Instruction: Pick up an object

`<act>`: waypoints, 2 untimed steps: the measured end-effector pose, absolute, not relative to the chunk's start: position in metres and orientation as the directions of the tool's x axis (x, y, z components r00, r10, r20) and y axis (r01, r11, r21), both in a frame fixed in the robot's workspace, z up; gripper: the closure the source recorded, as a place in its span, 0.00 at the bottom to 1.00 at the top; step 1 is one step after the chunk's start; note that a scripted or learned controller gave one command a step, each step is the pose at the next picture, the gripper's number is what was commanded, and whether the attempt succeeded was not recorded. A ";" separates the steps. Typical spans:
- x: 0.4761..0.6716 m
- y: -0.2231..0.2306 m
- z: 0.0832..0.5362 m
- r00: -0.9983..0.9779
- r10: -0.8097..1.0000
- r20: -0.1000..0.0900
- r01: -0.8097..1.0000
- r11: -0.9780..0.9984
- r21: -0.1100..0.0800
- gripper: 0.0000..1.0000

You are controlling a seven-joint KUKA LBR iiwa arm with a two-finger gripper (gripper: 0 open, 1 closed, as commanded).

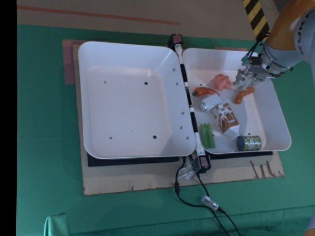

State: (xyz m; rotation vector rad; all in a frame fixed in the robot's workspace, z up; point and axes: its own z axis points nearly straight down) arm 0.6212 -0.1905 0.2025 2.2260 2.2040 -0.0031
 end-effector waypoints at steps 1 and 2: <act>0.703 -0.139 0.235 0.005 1.000 -0.006 1.000 -0.005 0.009 1.00; 0.701 -0.183 0.358 0.009 1.000 -0.009 1.000 -0.009 0.015 1.00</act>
